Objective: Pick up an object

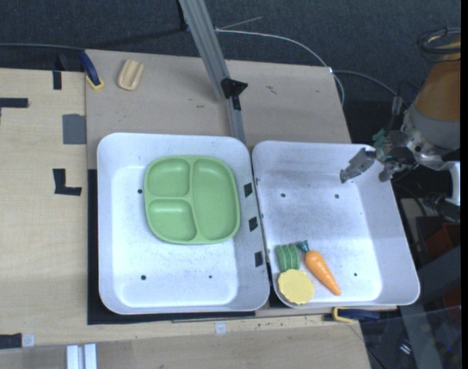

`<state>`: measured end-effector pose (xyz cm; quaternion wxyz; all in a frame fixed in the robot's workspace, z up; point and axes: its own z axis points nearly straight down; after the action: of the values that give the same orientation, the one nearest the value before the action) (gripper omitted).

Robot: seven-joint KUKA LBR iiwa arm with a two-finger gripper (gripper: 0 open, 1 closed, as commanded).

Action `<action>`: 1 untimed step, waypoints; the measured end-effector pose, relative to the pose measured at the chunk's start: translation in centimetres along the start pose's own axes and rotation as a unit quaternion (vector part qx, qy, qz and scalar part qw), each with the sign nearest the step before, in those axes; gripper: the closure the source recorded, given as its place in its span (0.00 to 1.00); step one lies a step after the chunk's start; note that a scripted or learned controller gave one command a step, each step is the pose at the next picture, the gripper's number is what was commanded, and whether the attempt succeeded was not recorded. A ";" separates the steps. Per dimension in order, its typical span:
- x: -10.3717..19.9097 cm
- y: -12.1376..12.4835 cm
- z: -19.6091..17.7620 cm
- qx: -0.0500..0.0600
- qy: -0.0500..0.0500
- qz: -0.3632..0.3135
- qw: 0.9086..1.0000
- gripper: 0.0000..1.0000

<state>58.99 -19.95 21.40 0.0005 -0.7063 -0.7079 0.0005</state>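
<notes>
smooth plastic green plate (192, 199), speckled matt white bins (118, 283), wooden bench (26, 198).

The wooden bench (295, 102) carries two shallow white bins side by side — the left bin (114, 229) and the right bin (387, 229), touching along their inner rims. Near the bench's far left corner lie a small tan block (130, 74) and a blue-and-yellow clip (91, 70) — just apart.

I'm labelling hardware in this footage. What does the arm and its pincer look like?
The arm is grey with an orange band above the wrist. Its wrist section is pale grey metal with small teal fittings and dark parts. The pincer is a slim grey two-finger piece. Thin cables run across the bench behind it.
</notes>
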 end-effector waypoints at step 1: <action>0.0 0.0 0.0 0.000 0.000 0.000 1.000 0.00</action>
<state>58.99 -19.95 21.40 0.0004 -0.7063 -0.7079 0.0006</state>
